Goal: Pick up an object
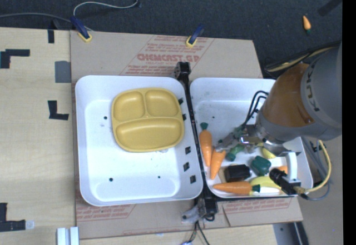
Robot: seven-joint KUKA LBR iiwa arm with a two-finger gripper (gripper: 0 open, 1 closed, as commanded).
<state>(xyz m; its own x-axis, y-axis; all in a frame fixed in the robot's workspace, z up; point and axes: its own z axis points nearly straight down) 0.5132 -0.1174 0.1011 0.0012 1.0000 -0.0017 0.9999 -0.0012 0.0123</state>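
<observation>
Arm reaches low into the right bin, gripper over the toy pile: carrots, a black block, a green piece. Looks like a grab at the clutter. Can't tell the finger state. Yellow divided plate sits apart in the left bin.

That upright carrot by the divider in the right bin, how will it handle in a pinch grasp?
The carrot looks like moulded plastic, so probably stiff and light. Its round, tapered body may slip or roll out of a pinch near the tip. It lies close to the right bin wall and touches a second carrot, so that one will likely shift.
</observation>
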